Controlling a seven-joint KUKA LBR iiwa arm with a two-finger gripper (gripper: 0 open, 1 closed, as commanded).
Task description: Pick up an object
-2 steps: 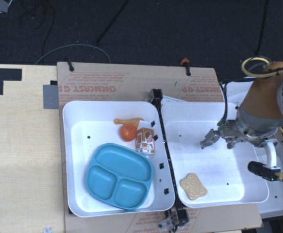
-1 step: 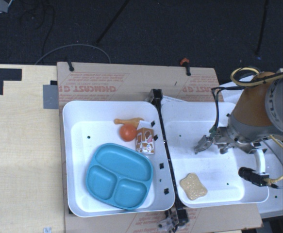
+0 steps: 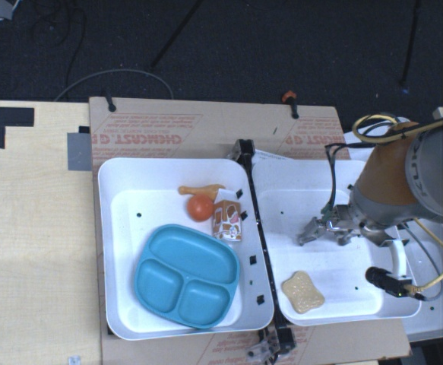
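My gripper (image 3: 307,236) hangs over the middle of the right bin (image 3: 282,181), its fingers pointing left with nothing visible between them. A beige, lumpy flat piece (image 3: 302,292) lies below it near the right bin's front wall. In the left bin (image 3: 118,204) a blue divided plate (image 3: 186,275) fills the front. Behind the plate sit a red-orange ball (image 3: 200,207), an orange curved piece (image 3: 200,191) and a small printed carton (image 3: 227,221).
A black divider (image 3: 255,226) runs between the two bins. Cardboard (image 3: 206,131) lies under and behind them. Cables (image 3: 373,128) loop near the arm at the right. A black-tipped part (image 3: 384,280) sticks out over the right bin's front right corner.
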